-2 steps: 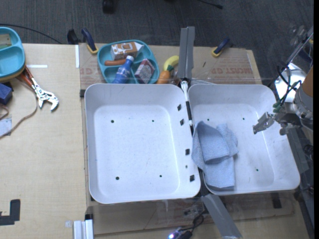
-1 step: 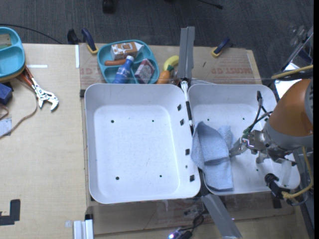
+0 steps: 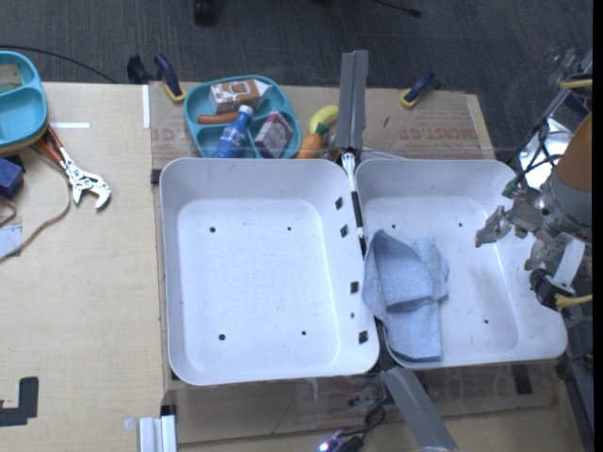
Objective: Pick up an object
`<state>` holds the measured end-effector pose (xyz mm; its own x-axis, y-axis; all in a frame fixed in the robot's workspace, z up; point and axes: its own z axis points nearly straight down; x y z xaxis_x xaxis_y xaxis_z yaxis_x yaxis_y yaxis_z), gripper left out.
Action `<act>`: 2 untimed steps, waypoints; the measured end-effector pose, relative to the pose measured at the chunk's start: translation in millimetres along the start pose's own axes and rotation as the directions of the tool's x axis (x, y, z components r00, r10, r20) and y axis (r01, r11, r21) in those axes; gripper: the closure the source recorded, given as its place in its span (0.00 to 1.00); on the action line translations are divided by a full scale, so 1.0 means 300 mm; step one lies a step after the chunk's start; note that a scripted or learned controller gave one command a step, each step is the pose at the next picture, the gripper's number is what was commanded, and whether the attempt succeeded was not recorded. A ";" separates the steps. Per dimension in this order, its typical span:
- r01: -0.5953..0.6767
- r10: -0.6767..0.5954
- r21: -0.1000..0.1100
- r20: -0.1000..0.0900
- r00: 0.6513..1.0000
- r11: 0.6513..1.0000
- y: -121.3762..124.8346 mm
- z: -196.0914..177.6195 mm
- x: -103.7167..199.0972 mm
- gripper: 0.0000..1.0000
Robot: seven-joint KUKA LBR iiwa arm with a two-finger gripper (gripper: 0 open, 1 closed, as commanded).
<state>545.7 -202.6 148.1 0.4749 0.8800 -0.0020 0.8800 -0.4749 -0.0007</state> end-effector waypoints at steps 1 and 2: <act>-0.039 0.039 0.004 -0.001 0.999 0.999 -0.260 0.193 -0.006 0.00; -0.129 0.129 0.002 -0.001 0.992 0.992 -0.251 0.191 -0.022 0.00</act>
<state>476.3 -172.8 91.0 0.5846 0.8113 -0.0011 0.8113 -0.5846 -0.0027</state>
